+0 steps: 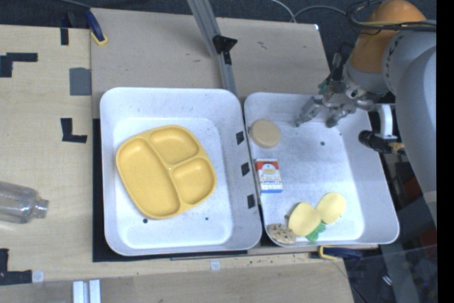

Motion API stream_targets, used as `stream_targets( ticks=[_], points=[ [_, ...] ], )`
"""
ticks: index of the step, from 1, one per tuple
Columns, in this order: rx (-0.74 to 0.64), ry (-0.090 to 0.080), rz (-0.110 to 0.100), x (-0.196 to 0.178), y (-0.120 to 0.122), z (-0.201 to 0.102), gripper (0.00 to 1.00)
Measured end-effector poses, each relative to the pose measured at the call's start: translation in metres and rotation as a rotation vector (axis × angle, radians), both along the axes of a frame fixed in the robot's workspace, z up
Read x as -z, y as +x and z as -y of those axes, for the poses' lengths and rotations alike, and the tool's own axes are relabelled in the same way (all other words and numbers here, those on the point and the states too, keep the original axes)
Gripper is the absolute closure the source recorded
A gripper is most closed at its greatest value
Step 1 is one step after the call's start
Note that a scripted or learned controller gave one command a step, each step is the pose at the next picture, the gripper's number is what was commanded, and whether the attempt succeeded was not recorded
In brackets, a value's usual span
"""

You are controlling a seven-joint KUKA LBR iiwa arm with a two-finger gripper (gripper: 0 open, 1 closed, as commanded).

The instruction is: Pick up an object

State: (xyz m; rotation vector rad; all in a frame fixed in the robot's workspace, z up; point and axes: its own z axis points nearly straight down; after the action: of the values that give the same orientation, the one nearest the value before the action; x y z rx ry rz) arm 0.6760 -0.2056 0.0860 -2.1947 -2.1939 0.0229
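My gripper (315,118) hangs over the back of the right bin (369,174), fingers spread apart and nothing between them. A round tan disc (265,133) lies to its left near the bin's back left corner. A small red and white carton (269,176) sits along the left wall. Two pale yellow rounded pieces with a green stem (317,215) rest near the front, with a speckled cookie (281,233) at the front left corner.
The left bin (113,117) holds a yellow three-compartment plate (165,169). A metal pole (198,0) slants across the bench behind the bins. A clear plastic bottle (20,202) lies at the far left on the bench.
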Motion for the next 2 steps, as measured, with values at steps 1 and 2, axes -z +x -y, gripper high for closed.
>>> stream_targets(
  ticks=[1,2],
  points=[
    [0.000,-0.001,0.000,0.0001,-0.0001,0.0000,0.00],
    [-0.001,-0.002,0.003,0.0003,-0.0012,-0.0001,0.00]
  ],
)
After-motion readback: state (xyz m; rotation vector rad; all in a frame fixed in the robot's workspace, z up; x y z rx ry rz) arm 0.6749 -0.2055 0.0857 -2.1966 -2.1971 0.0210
